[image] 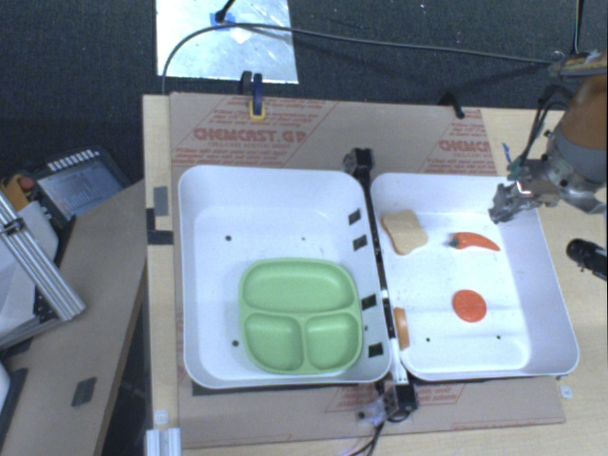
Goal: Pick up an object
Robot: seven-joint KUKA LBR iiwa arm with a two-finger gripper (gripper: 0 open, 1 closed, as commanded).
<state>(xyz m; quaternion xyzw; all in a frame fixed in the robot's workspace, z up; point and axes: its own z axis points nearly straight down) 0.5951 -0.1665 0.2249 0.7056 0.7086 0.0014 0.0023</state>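
**Toy food in the right bin**

Nearest in the right bin lies a round orange slice. Farther back, a little carrot lies sideways, its green end pointing left toward a tan bread piece. The hand hovers over the far right rim; I cannot tell if it is apart or together. A green divided plate sits in the left bin.
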